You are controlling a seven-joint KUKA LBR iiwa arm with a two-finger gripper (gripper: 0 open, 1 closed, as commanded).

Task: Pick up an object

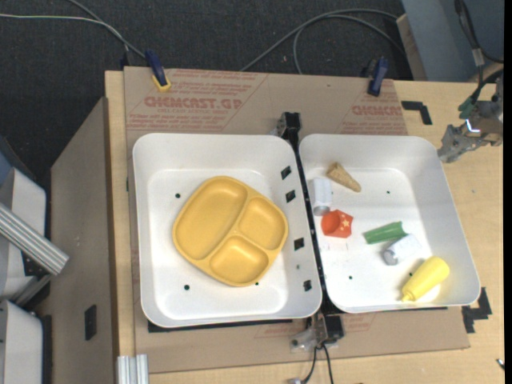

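Lying in the right bin (448,214) are the yellow bottle (425,278), green piece (383,233) and red piece (337,224), none lifted yet. The gripper (462,138) waits outside the far right corner; nothing is picked, so the whole grasp is left.

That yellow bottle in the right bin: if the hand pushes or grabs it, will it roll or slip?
The yellow bottle lies on its side with a rounded body, so a sideways push would probably roll it. It sits near the right bin wall's front corner, which may stop it. Its surface looks smooth and plastic-like, so it may slip; it is likely light.
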